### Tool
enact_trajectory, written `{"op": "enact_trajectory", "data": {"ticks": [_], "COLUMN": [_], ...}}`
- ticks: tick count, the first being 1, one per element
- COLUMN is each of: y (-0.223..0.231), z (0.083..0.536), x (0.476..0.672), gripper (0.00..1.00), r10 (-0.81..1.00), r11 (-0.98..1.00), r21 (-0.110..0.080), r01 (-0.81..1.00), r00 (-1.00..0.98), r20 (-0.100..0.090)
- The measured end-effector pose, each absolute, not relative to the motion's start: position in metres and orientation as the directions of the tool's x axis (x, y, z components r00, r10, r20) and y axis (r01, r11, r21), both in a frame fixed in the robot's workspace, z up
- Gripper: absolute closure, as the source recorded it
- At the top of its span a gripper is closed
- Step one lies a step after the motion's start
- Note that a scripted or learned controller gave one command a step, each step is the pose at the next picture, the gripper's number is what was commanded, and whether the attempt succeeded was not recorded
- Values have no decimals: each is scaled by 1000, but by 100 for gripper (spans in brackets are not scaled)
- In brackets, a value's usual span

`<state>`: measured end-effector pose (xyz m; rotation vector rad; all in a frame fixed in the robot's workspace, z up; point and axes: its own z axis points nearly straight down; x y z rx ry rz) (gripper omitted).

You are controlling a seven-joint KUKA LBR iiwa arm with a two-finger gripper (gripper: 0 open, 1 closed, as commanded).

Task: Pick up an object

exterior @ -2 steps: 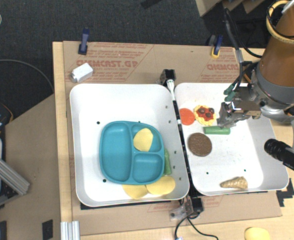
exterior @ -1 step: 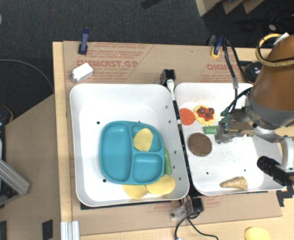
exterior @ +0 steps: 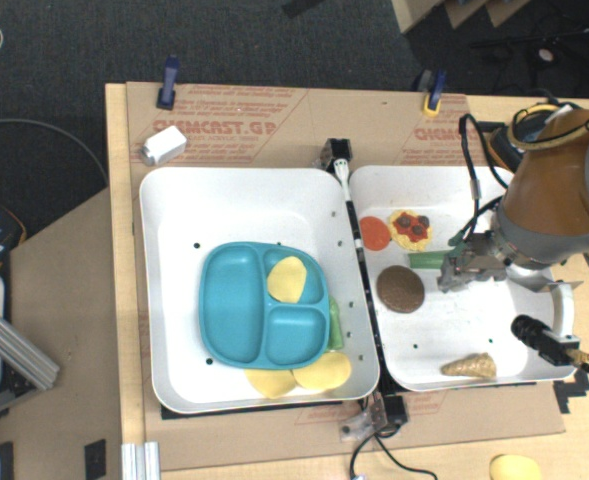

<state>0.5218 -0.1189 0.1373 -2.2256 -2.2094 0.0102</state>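
Here, nearest the camera in the right-hand shallow white bin (exterior: pixel 534 373), a tan cone-shaped toy, apparently an ice-cream cone (exterior: pixel 470 367), is seen lying on its side near the front wall. It is judged light and rigid, but tapered, so a hold across its wider end would be advised.

In the left-hand white bin (exterior: pixel 174 228), a teal divided plastic plate (exterior: pixel 236 303) is seen, with a pale yellow oval piece (exterior: pixel 287 279) resting in its upper right compartment, more yellow flat pieces (exterior: pixel 304 375) partly tucked under its front edge, and a thin green strip (exterior: pixel 335 324) against its right side.

Further back in the right bin, a round, flat brown disc like a toy biscuit (exterior: pixel 401 290) is found in open floor. It is judged light and stiff, yet low, so it would have to be pinched across its diameter. Just beside it, to the right, the end effector (exterior: pixel 457 268) is held low over a green stick-like piece (exterior: pixel 426 260); whether it is released or clenched cannot be told, and nothing is seen held by it.

Beyond that, a flat orange-red disc (exterior: pixel 375 233) and a small round toy pizza with dark and red toppings (exterior: pixel 411 228) lie side by side, just apart. Both are judged thin, hard and likely to slide.

Farthest off, a small white block (exterior: pixel 164 145) rests on the brown cardboard-covered tabletop (exterior: pixel 274 118).
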Motion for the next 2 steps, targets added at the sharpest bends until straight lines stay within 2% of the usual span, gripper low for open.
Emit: {"op": "enact_trajectory", "data": {"ticks": [1,2], "y": [-94,-8], "z": [84,190], "x": [510,479], "gripper": [100,100], "r10": [1000,1000], "r11": [-2,7], "r21": [1,6], "r01": [1000,1000], "r00": [2,-7], "r20": [-1,3]}}
